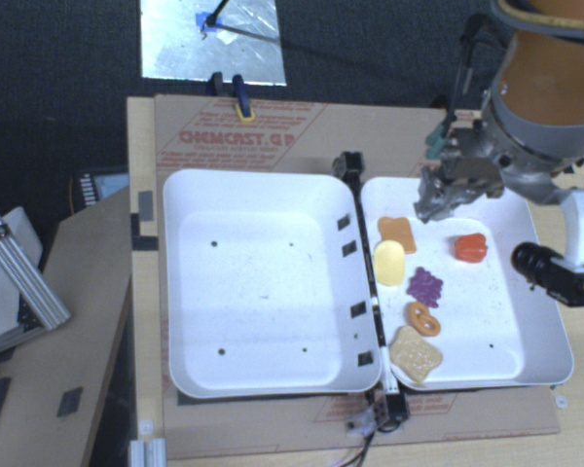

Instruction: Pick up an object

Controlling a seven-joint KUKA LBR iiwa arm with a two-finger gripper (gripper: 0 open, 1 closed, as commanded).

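Observation:
Several small objects lie in the right bin: an orange slab, a pale yellow piece, a red pepper-like toy, a purple grape cluster, a brown pretzel and a tan toast slice. My gripper hangs over the bin's far part, just right of the orange slab and left of the red toy. Its fingers point down and nothing shows between them.
The left bin sits beside the right one, joined by a black clip strip. A foil sheet lies at the back. A black fixture sticks in over the right bin's right edge.

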